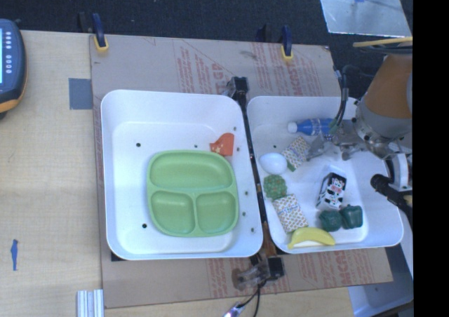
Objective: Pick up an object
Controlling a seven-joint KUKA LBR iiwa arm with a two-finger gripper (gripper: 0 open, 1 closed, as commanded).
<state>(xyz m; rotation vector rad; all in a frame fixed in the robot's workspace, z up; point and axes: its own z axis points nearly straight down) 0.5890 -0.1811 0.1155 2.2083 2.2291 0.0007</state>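
Black-and-white toy cow (332, 191) lies ungrasped in the right white bin (393, 235); we cannot tell the pincer's (342, 149) state; descent comes next.

I can't read any text here. Red lettering runs across the cardboard sheet (203, 63) at twelve o'clock of the bins, too faint and blurred to make out.

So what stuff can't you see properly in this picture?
- Gripper: in the camera view the arm's wrist hangs over it, so open or shut cannot be told.
- Water bottle: its right end is behind the gripper.
- Orange toy: too small to tell what it is.
- Dark green toys: shapes too blurry.
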